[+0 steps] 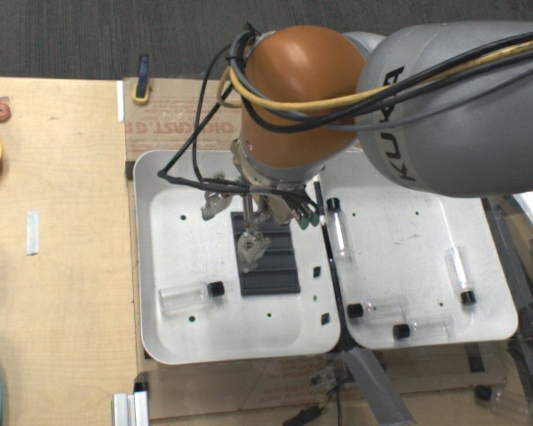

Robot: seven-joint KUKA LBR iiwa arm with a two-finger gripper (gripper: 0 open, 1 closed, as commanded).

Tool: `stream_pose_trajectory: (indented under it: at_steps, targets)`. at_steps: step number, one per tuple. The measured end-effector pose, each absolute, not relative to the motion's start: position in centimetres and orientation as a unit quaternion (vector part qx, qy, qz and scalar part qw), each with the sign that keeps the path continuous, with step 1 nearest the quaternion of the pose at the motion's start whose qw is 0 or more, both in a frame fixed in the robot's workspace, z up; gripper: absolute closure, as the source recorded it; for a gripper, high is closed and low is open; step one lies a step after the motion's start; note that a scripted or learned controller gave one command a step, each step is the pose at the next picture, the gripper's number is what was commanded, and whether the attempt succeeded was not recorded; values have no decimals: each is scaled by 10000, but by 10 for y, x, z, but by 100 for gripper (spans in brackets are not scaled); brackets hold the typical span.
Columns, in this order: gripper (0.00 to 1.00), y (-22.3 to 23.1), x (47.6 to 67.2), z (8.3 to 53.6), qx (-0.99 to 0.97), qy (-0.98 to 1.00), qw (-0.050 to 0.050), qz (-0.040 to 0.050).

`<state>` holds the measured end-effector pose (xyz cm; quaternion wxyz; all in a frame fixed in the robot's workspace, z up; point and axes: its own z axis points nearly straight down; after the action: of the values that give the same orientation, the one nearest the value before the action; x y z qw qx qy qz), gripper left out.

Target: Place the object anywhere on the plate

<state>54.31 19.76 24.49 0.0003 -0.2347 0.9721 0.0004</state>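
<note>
A dark ribbed rectangular plate [280,272] lies in the middle of the left bin [160,238]. My gripper [251,248] hangs over the plate's upper left part, under the orange wrist band; whether anything is in it I cannot tell. A clear tube with a black cap [188,296] lies on the left bin's floor, to the left of the plate and apart from the gripper. The arm's body hides the far part of both bins.
The right bin [489,327] holds several clear tubes with black caps: one [338,231] along its left wall, one [458,275] at the right, others [400,319] near the front. Cardboard lies behind the bins, a wooden bench top [62,238] to the left.
</note>
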Motion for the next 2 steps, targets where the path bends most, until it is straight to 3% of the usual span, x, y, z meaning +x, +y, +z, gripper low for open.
stream_pose_trajectory:
  at_steps: [1,2]
  targets:
    - [0,229,517,91,-1605,9870,1,4]
    - [100,228,518,100,-1582,9874,7,11]
